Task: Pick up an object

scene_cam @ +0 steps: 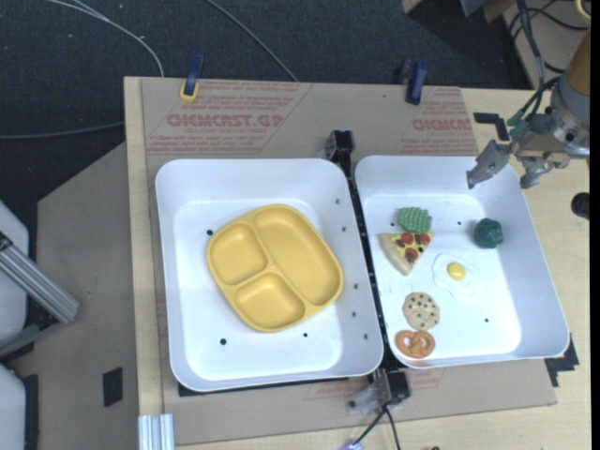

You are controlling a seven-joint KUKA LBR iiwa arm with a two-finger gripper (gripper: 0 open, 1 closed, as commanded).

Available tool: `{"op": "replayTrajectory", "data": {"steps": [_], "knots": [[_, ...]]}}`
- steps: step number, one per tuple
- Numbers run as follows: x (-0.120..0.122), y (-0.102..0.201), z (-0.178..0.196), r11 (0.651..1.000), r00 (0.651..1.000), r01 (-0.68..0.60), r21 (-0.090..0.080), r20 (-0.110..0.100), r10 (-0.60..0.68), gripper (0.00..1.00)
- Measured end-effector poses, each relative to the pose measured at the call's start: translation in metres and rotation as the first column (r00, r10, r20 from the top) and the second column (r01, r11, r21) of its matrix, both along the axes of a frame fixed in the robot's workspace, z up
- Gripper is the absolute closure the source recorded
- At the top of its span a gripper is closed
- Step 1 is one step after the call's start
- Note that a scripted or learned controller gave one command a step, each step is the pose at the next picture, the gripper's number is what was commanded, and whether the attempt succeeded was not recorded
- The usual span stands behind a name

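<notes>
My gripper (509,170) hangs open over the far right corner of the right bin (525,336), with nothing between its fingers. Below it in that bin lie a dark green ball (487,233), a green broccoli piece (413,219), a pizza slice (405,248), a fried egg (456,272), a chocolate-chip cookie (421,310) and a pretzel (415,344). The green ball is the nearest item, a short way in front of the fingers.
The left bin (187,345) holds a yellow three-compartment plate (273,266). Blue clamps (192,76) (415,80) sit at the bench's back edge. A black bracket (341,145) joins the bins at the back.
</notes>
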State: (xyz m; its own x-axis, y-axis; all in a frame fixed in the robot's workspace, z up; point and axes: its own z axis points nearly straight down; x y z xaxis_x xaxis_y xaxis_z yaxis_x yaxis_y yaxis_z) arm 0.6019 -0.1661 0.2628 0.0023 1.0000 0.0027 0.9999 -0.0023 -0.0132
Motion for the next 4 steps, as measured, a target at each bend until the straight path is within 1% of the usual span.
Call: {"op": "replayTrajectory", "data": {"steps": [1,2,3,4], "knots": [[0.002,0.0,0.007,1.0,1.0,-0.003,-0.002,0.012,0.003,0.0],[-0.007,0.007,-0.046,1.0,1.0,-0.003,-0.001,0.006,0.003,0.0],[-0.008,0.01,-0.111,1.0,1.0,-0.003,-0.001,0.005,0.003,0.0],[-0.011,0.009,-0.154,1.0,1.0,-0.002,-0.001,0.006,0.002,0.0]]}}
